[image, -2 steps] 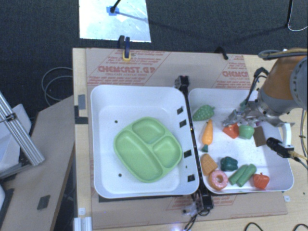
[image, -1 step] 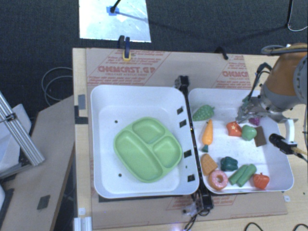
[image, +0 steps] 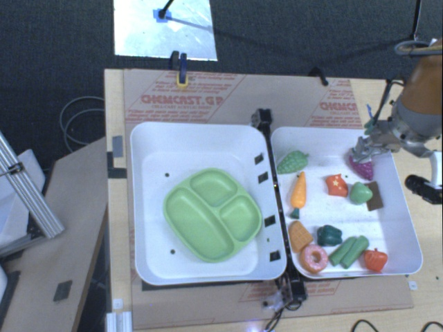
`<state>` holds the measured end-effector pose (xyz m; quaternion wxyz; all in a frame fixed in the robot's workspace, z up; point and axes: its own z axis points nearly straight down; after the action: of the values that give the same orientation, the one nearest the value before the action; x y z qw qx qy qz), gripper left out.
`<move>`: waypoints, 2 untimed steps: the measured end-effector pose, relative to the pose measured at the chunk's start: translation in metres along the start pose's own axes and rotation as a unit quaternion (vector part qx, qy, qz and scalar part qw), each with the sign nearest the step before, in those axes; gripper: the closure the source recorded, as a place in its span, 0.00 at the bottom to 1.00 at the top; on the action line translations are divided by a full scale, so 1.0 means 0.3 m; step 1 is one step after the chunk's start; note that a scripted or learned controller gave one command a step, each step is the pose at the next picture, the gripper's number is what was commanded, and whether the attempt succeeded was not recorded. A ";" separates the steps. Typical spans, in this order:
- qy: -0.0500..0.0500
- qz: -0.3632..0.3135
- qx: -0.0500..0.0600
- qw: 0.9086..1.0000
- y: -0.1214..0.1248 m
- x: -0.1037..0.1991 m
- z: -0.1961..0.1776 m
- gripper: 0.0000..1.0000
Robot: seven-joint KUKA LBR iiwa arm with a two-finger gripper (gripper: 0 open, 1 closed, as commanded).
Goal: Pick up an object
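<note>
Camera view, looking down: your gripper (image: 365,149) sits low over the right bin (image: 408,220), right on a purple toy fruit (image: 360,166) near its far edge. The fruit touches it, but you can't tell how the gripper stands. Red lettering on the board (image: 228,95) under the bins reads "CHEMCAST GP". A green divided plate (image: 211,214) rests in the left bin (image: 149,185).

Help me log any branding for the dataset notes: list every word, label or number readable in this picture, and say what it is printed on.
"CHEMCAST GP", in red, repeated on the brown protective sheet under the two white bins; clearest at upper left, behind the left bin.
The same print at upper right, behind the right bin, runs at a slant and is only partly legible.
Smaller red lines beneath each logo: too blurred to read.
No legible text on the toys or the green plate.
</note>
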<state>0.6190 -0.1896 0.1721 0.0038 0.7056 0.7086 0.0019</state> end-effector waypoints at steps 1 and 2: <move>0.000 -0.001 0.001 1.000 0.007 -0.002 -0.181 1.00; 0.002 -0.003 0.002 1.000 0.072 0.161 -0.197 1.00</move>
<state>0.6398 -0.1410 0.2312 0.0015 0.7038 0.7104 0.0018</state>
